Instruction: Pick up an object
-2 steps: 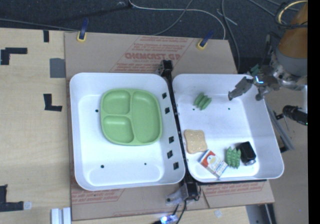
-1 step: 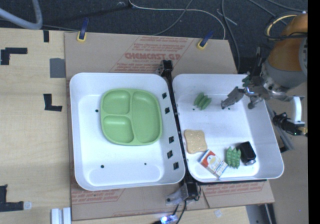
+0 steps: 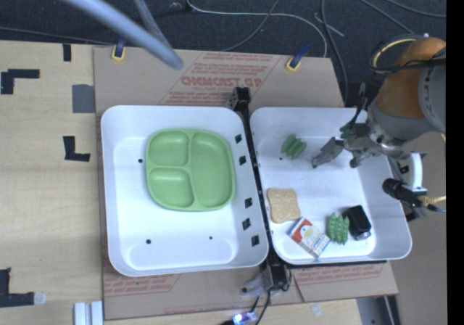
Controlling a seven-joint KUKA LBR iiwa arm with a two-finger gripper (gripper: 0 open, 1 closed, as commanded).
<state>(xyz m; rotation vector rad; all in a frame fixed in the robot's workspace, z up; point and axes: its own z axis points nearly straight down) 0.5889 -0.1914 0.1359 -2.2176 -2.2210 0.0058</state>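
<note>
Counter (image 3: 43, 193) carries two white bins: left bin (image 3: 123, 244) has a green divided plate (image 3: 191, 170), right bin (image 3: 391, 240) has the loose items. Arm (image 3: 409, 95) reaches in from the right, jaws (image 3: 337, 153) spread and pinching nothing, hovering above the right bin's upper half just right of a small green piece (image 3: 293, 146). Lower down: toast slice (image 3: 283, 204), black block (image 3: 357, 221), red-and-white packet (image 3: 309, 236), spiky green toy (image 3: 337, 228) touching the block.
</note>
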